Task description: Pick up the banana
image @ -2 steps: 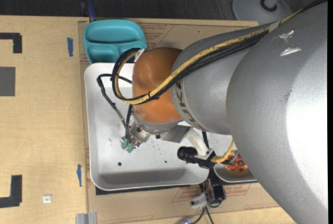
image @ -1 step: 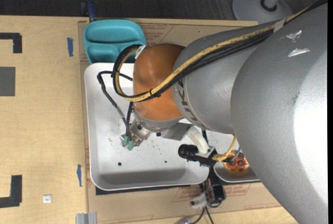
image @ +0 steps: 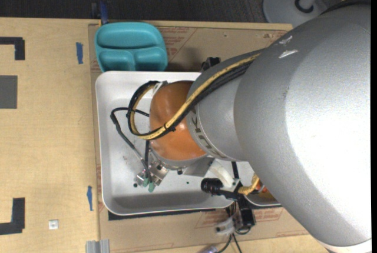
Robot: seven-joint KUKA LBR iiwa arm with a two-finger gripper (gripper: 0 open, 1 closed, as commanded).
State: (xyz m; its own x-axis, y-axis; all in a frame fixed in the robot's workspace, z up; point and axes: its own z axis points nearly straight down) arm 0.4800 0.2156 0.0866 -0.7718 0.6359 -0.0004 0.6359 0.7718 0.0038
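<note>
While my grey arm (image: pixel 294 122) reaches in from the right and covers much of the camera view, my orange band (image: pixel 174 128) sits over the middle of the left white bin (image: pixel 109 128). Below the band, my claw (image: pixel 148 178) hangs low over the bin's floor, near its front wall. It is small and partly hidden by the wrist, so I cannot tell how it is set, nor whether anything sits in it. Black and yellow cables (image: pixel 132 113) loop out from my wrist over the bin's left half. As for the banana, I cannot make it out; a small yellow-orange patch (image: pixel 259 189) peeks from under my arm at the edge of the right bin, too hidden to name. Behind the left bin, a teal tray (image: pixel 131 46) rests on the bench (image: pixel 47 128), touching the bin's far rim.
</note>
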